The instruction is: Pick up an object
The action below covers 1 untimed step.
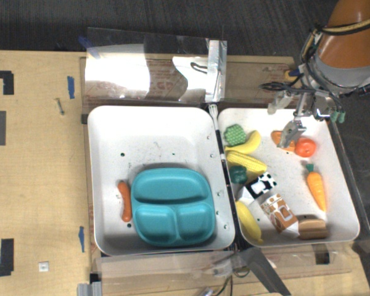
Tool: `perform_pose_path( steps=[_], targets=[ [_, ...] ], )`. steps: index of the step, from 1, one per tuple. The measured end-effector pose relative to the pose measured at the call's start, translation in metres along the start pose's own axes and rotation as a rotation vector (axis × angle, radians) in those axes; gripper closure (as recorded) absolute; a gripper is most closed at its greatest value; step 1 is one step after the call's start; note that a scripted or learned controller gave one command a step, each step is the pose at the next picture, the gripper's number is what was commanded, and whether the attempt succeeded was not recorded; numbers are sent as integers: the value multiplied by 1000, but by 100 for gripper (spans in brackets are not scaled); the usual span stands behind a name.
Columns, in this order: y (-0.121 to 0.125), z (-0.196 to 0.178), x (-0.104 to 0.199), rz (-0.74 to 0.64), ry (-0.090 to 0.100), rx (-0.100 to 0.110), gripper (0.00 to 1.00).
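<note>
Tomato (305, 147) unlifted, in right bin (345, 190); gripper (291, 135) just beside it; jaw state unclear; grasp, lift remaining.

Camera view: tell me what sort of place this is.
Probably a robot grasping test bench in a lab. Two white bins sit side by side; the right one holds toy food, such as a carrot, and a grey-and-orange arm reaches in.

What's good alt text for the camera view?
The arm's tool hangs over the right bin, just above a tomato near its far edge. That bin also holds a carrot, bananas, corn and small boxes. The left bin holds a teal tray with a sausage beside it.
</note>
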<state>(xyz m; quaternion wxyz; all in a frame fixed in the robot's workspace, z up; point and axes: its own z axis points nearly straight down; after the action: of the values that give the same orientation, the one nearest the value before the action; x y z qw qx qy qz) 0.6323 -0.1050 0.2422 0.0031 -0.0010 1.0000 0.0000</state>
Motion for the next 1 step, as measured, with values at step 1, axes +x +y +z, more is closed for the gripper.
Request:
perform_pose_path(
  steps=[1],
  targets=[
    [-18, 150, -22, 62, -4, 0, 0]
  ],
)
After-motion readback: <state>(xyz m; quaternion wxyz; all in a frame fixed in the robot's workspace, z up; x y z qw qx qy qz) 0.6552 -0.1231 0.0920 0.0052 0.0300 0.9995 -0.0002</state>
